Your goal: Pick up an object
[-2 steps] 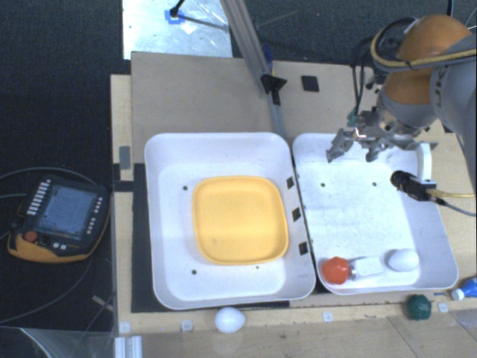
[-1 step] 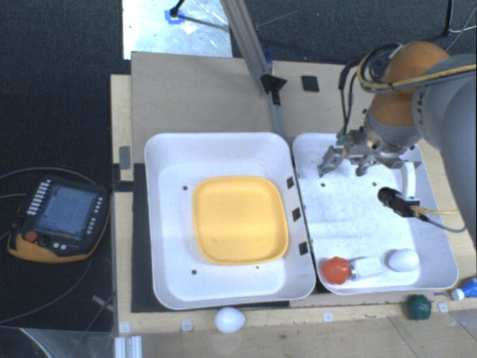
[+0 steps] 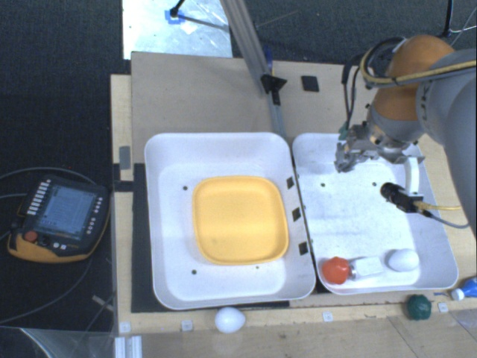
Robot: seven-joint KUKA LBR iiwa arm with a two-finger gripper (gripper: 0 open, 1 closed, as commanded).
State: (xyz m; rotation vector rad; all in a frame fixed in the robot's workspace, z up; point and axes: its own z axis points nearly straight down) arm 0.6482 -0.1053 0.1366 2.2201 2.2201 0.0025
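Note:
My gripper (image 3: pixel 347 158) hangs over the far left part of the right bin (image 3: pixel 436 274), above bare bin floor. At that bin's near edge lie a red ball (image 3: pixel 335 270), a small white block (image 3: pixel 367 266) touching it, and a white egg-shaped object (image 3: pixel 403 259). All three are well below the gripper in the view and apart from it. A square yellow plate (image 3: pixel 240 219) lies flat in the middle of the left bin (image 3: pixel 165 162). I see nothing held at the gripper.
A black plug on a yellow cable (image 3: pixel 396 195) hangs over the right bin beside the arm. On the bench in front of the bins lie a white egg (image 3: pixel 229 320) and a green ball (image 3: pixel 418 306). A teach pendant (image 3: pixel 56 215) sits far left.

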